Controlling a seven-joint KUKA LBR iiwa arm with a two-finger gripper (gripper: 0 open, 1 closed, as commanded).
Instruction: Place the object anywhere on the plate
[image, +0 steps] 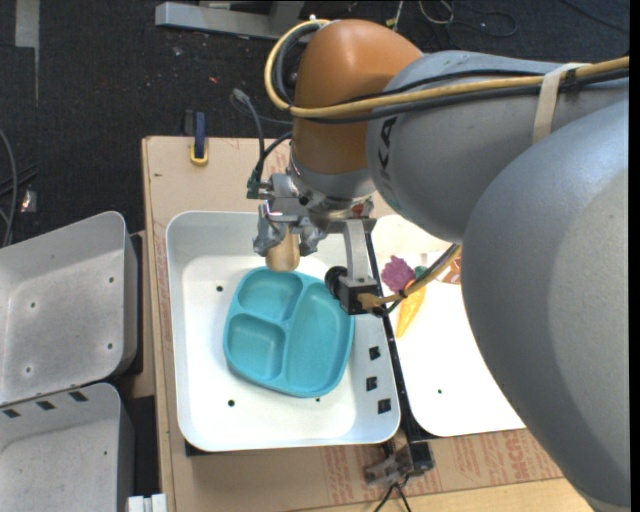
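Tan object between hand fingers, above teal plate rim

**One fixed camera, high and slanted**

I watch through a single camera set above the bench, looking down at a slant. The left bin sits whole near mid-frame; the right bin is partly hidden. The arm comes in from the right, close under the lens, bulking over the upper right. Dark floor lies beyond the bench.
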